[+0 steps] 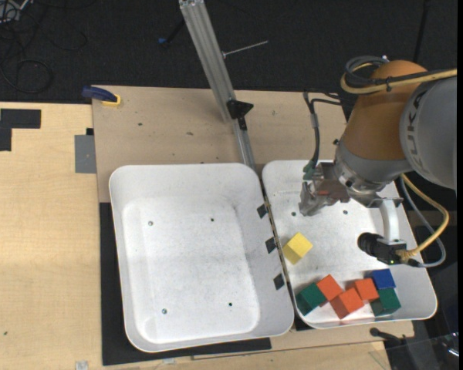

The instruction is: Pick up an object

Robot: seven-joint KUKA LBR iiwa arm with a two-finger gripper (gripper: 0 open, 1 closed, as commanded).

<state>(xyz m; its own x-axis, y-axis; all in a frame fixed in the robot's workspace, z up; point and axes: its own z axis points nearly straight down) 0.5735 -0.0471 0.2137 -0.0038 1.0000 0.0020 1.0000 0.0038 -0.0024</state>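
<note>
Over the far half of the right bin (424, 303), the claw (312, 203) hangs low above the white floor, at the end of the grey arm (432, 129) with its smooth orange band (378, 122). Whether its fingers are spread or closed cannot be told from this angle, and no object can be seen between them. A yellow cube (298, 247) lies near the bin's left wall, just short of the claw. Along the near edge sits a tight cluster of blocks: a green one (310, 297), three orange ones (347, 295) touching, a blue one (383, 279) and another green block (386, 302). The left bin (189, 253) is a shallow, round-cornered tray of matte white plastic on the pale wooden tabletop (38, 230). A ribbed aluminium bar (212, 60) slants across the tabletop's far edge.
</note>
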